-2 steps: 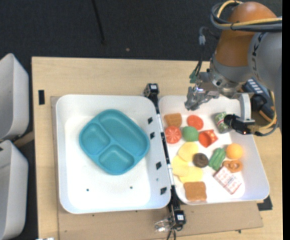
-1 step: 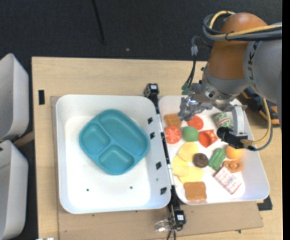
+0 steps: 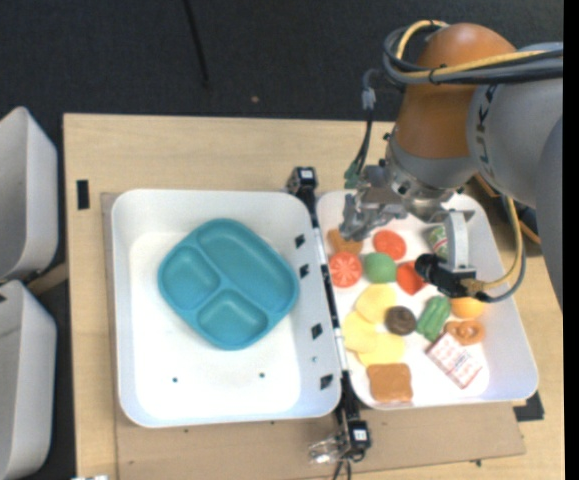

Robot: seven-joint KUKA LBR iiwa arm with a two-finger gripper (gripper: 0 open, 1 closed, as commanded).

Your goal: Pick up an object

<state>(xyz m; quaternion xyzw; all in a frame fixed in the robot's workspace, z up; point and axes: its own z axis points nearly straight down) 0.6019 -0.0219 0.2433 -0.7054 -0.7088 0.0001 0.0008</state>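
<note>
Grey metal, the claw (image 3: pixel 361 220) hangs low over the back left corner of the right bin (image 3: pixel 514 368), and whether it is clenched or released is impossible to tell from here. Just below it sit a tomato slice (image 3: pixel 346 268), a green lime (image 3: pixel 378 266) and a red slice (image 3: pixel 389 245), with more toy food behind; over in the left bin (image 3: pixel 129 368) lies a blue tray (image 3: pixel 228 282).

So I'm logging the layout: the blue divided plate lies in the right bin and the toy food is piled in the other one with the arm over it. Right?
Not quite. In the camera view the blue divided plate lies in the left bin, not the right one. The rest holds: the toy food is piled in the other bin, with the arm over it.
</note>
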